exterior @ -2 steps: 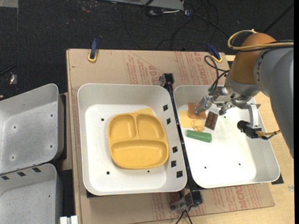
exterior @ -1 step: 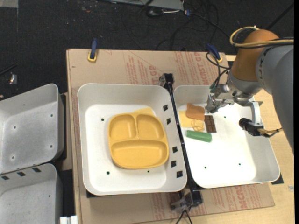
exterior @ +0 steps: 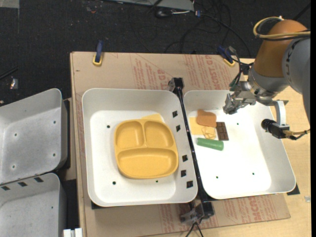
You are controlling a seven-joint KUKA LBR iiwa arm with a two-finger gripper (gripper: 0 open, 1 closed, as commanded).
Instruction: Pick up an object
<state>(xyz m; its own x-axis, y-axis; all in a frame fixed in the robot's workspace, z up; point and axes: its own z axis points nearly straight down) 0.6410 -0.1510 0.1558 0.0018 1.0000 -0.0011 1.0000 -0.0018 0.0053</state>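
The arm [exterior: 284, 48] is reaching in from the right, hanging above the far part of the right bin [exterior: 256, 174]. The left bin [exterior: 98, 184] is holding a yellow divided tray [exterior: 146, 148], well apart from the action. The gripper [exterior: 233, 105] is hovering just beside a small cluster near the right bin's left wall; whether its jaws are spread or pressed together I cannot tell. Nothing is showing in its grasp. The cluster: an orange block [exterior: 207, 118], a green stick [exterior: 210, 143] and a brown bar [exterior: 222, 131], lying close together. This is looking like the approach step; next, the gripper is needing to shift left over one piece and descend
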